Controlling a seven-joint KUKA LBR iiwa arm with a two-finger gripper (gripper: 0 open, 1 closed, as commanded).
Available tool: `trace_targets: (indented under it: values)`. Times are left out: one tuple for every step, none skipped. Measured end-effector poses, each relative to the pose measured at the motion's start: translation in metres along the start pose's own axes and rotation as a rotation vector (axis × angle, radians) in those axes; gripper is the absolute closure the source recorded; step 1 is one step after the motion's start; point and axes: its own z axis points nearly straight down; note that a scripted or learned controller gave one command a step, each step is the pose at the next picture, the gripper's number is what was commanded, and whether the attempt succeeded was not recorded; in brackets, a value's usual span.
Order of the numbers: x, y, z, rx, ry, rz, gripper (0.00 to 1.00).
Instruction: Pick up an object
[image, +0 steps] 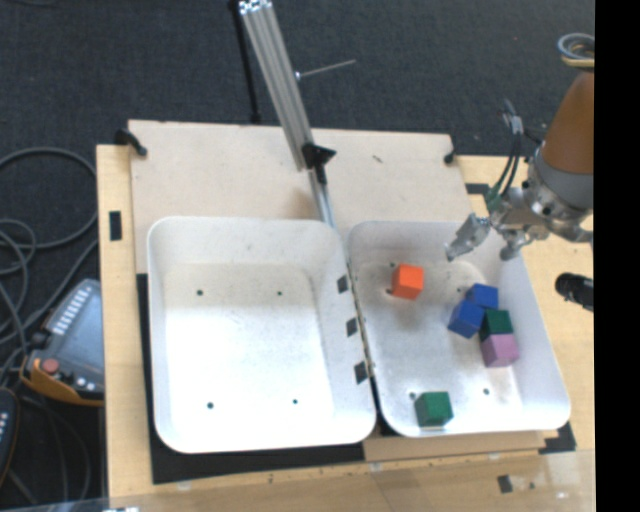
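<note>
Holding blocks (482, 322): right bin (540, 395)

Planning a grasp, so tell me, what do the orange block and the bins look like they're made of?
Orange block: probably painted wood or foam, matte with crisp edges. Right bin and left bin: likely moulded plastic, smooth white with rounded rims, scuffed.

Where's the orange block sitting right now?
In the camera view, the orange block lies in the right bin, near its upper left, left of the blue blocks and below-left of the gripper.
</note>
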Motion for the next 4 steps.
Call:
trace_targets:
  values:
    - [0.01,0.066,0.149,0.004,0.002,-0.001,0.0]
    - [-0.022,0.048,0.082,-0.005,-0.002,0.005,0.0]
    - [0.04,0.054,0.166,0.006,0.004,-0.003,0.0]
    - [0.066,0.011,0.162,0.003,0.001,0.003,0.0]
